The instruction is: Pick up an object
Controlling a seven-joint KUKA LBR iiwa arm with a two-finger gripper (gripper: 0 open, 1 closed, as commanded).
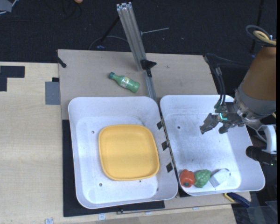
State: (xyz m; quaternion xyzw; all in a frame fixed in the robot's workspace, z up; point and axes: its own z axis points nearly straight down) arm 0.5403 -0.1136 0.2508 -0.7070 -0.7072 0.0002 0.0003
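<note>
Grey arm (259, 85) holds its gripper (214, 126), fingers spread and gripping nothing, above the right bin (191, 111) floor.

Bench (186, 73): two bins (84, 111), bottle (124, 82).

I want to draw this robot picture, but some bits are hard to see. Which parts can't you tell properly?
- End effector, camera view: small and dark, so whether it is open or shut cannot be told.
- White object beside the green object and red object in the right bin: too small to identify.
- Green bottle behind the left bin: label too small to read.
- Arm: cut off by the view's right side.
</note>
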